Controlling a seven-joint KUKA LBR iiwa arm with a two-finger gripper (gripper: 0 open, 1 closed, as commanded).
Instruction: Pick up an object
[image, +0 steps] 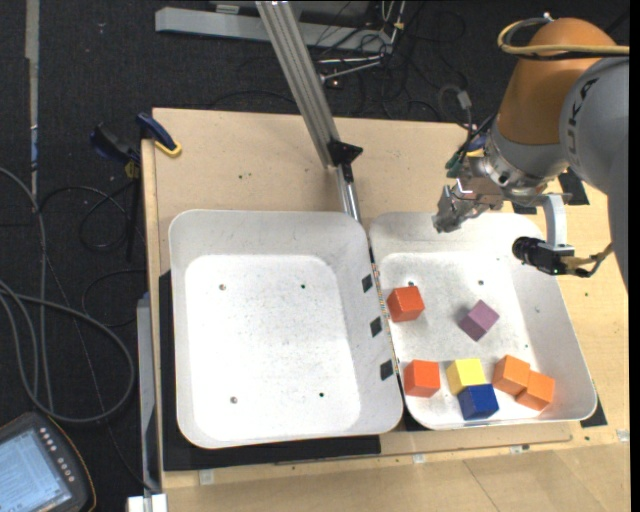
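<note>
Your jaws (452, 217) hang over the right bin's (560, 330) far edge; can't tell if open or closed. Blocks sit apart from them: orange (405, 302), purple (479, 320), then orange (422, 377), yellow (465, 374), blue (478, 401) w/ two more orange (526, 382) near the front.

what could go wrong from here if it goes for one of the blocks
1. The yellow block, blue block and two orange blocks sit packed together near the right bin's front wall; fingers may not fit between them and could shove neighbours.
2. The gripper hovers at the bin's far edge, away from every block, so a straight descent would likely close on nothing.
3. The purple block lies rotated, so a misaligned grasp may slip.
</note>
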